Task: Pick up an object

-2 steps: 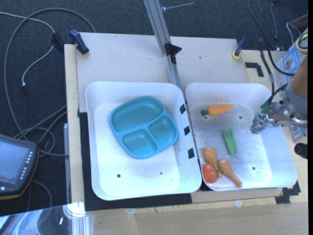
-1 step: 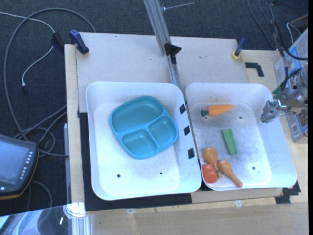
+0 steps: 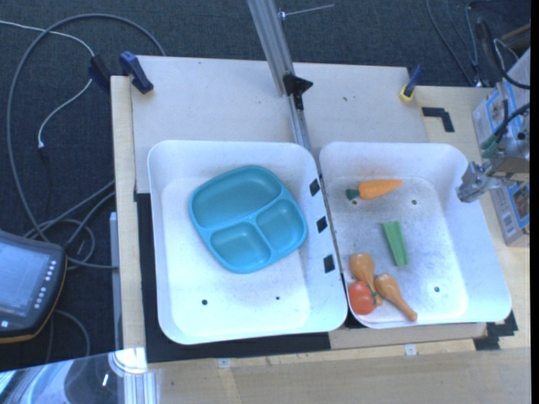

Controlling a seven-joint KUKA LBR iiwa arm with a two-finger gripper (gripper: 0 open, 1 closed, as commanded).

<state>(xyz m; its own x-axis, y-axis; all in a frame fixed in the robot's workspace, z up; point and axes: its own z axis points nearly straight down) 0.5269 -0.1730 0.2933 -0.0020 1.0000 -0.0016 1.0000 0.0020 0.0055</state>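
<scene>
Objects for picking all lie in the right white plastic bin (image 3: 480,251): nearest, a red tomato toy (image 3: 360,297) touching two tan drumstick-shaped toys (image 3: 381,281); beyond them a green stick-shaped block (image 3: 393,243); farthest, an orange toy carrot (image 3: 376,189). Left white bin (image 3: 168,251) holds a blue plastic divided plate (image 3: 248,218). Gripper (image 3: 472,183) sits at the right bin's far right rim, nothing seen in it; state of its grasping end: cannot tell. Judgement: pick not yet begun; approach, grasp, lift all remain.

Glossy plastic blue plate (image 3: 248,218) (smooth), matt white bins (image 3: 168,251), pale wooden bench (image 3: 210,99).
</scene>
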